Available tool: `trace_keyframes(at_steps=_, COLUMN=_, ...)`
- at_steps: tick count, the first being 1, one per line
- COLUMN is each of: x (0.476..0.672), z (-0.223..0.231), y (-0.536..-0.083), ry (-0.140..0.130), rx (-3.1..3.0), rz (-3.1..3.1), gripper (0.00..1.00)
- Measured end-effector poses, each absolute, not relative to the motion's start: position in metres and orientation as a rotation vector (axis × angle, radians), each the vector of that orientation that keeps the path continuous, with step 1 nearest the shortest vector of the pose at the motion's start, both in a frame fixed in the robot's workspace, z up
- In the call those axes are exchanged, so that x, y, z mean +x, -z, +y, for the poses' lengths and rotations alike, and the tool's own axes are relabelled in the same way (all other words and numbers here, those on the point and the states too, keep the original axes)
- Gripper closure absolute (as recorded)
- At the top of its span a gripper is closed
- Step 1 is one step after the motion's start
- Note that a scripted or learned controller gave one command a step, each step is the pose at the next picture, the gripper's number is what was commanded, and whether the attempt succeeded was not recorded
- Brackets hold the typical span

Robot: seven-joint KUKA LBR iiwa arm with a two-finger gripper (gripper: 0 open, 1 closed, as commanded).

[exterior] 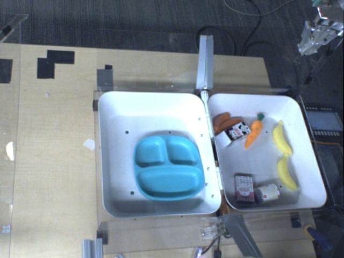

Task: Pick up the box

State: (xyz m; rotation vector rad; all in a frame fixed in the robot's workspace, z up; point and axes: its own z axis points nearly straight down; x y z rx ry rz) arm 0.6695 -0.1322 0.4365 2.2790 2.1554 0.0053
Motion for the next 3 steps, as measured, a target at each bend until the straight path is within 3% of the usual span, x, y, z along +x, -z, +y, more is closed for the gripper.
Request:
trace_keyframes(at_steps=1, x=0.637, z=-0.097, y=-0.321, ry=-0.004, rx=2.296, rz=2.140, gripper=1.00)
trace_keyframes(at_steps=2, x=0.670, z=-0.155, y=-0.364, ry=-0.008, rx=2.330, rz=2.096, gripper=1.00)
trace_keyframes(at_steps=3, x=0.670, z=-0.200, y=-0.408, ry=-0.007, rx=2.344, rz=2.080, gripper=1.00)
